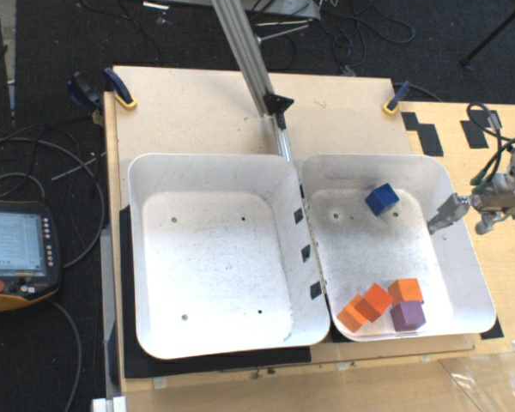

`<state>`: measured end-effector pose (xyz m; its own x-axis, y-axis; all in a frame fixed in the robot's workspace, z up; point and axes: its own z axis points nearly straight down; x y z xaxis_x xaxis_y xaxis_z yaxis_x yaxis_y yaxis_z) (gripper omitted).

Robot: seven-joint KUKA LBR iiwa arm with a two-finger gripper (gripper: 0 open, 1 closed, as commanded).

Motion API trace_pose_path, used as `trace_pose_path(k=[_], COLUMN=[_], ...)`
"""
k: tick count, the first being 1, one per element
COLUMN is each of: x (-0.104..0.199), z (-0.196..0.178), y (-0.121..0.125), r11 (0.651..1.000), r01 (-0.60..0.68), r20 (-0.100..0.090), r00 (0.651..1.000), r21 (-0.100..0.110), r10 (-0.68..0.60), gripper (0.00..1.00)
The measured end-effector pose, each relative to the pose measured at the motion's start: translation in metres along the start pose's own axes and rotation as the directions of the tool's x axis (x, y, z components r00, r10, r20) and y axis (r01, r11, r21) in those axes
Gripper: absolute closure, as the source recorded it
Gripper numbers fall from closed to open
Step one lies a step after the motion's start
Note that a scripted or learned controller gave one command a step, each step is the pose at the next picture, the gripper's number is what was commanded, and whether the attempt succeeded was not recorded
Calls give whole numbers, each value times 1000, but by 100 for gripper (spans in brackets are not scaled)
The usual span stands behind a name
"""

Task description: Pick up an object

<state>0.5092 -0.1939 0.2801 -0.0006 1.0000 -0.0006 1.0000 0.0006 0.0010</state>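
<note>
Your easiest target is the small blue cube (pixel 381 199), which sits alone toward the far end of the right-hand shallow white bin (pixel 463 281), tilted a little against the bin's lines. It looks like a light, rigid block of foam or painted wood — stiff enough for a firm squeeze, unlikely to slip, nothing fragile about it. Take it across two opposite flat faces, coming straight down, after turning the wrist to match its skew.

At the near end of the same bin lie three more blocks in a tight cluster: a larger orange block (pixel 365 306), a smaller orange cube (pixel 405 290) and a purple cube (pixel 407 316). They touch or nearly touch one another (and crowd the bin's near wall), so you'd have little room for fingers there.

The gripper (pixel 451 211) hangs at the bin's right rim, well apart from the blue cube and carrying nothing — whether it is spread or closed you cannot tell from this angle.

The left-hand shallow white bin (pixel 154 187) lies just beside, sharing the middle edge, and a slanting metal pole (pixel 245 45) ends near the far rim.
</note>
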Motion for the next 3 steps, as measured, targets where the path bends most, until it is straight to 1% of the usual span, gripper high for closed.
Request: trace_pose_path(k=[1, 2, 3], x=[5, 42, 16], z=[-61, 118, 188], y=[-13, 0, 94], r11=[1000, 1000, 1000], r01=[3, 1, 4], r20=[3, -4, 2], r00=[1000, 1000, 1000], r21=[-7, 9, -1], r10=[-3, -1, -4], gripper=[0, 0, 0])
